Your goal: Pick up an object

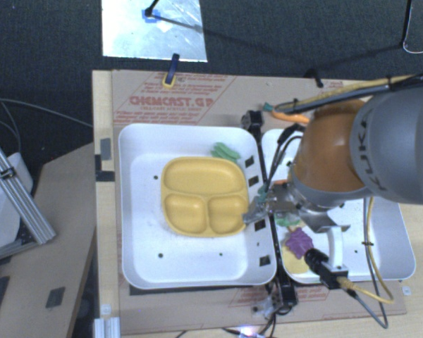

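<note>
Down at the seam between the two shallow white bins, the grey metal tool (257, 212) sits at the right edge of the yellow plastic three-compartment tray (202, 195), its tip touching or just beside the tray's rim. Whether it is spread or closed I cannot tell, since the arm's orange band and grey body (366, 150) hang over most of it, and nothing can be seen gripped in it.

Just beside the tool, in the right white bin (391, 259), lie a small green piece (290, 220) and a small purple lumpy object (297, 242); a second green object (225, 151) rests in the left white bin (137, 189), near the tray's far corner. The tray lies flat in the middle of that left bin.

Several things could go wrong. So close to the divider, the tool may strike a bin wall or catch on the black clips (252, 182) along the rim instead of closing on anything. If it aims for the tray, the smooth, wide rim may slip out, or the tray may merely slide. If it aims for the small pieces, it stands a little off them, so it may close on air. Loose cables (370, 259) trailing across the right bin could also snag.
</note>
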Motion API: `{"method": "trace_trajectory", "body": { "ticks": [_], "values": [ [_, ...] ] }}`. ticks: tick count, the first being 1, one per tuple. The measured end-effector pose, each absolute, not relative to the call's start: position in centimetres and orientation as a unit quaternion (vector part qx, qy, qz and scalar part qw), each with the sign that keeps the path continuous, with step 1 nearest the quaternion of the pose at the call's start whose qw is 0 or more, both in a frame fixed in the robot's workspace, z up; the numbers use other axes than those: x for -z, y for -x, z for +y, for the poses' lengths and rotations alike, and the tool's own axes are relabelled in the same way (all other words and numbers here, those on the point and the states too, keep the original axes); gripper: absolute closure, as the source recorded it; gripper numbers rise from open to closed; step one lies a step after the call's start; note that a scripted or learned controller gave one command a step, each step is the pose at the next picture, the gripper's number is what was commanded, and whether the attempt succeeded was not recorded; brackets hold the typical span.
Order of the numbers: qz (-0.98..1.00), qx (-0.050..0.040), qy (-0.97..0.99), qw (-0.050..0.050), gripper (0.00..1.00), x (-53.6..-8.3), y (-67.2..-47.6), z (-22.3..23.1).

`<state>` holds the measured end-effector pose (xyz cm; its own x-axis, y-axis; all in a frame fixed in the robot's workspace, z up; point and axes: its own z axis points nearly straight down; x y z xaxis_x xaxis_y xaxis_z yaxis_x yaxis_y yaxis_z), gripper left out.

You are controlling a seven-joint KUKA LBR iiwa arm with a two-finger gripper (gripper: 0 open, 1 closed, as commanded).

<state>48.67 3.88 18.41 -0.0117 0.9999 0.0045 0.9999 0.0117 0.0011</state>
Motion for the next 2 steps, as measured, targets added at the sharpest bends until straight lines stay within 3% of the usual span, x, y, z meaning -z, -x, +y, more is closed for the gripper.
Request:
{"method": "trace_trajectory", "body": {
  "ticks": [1,2],
  "values": [
    [-0.709,0.0014,0.705,-0.001,0.00,-18.4,-51.2,4.4],
    [-0.705,-0.0008,0.709,0.000,0.00,-18.4,-49.3,-3.1]
  ]
}}
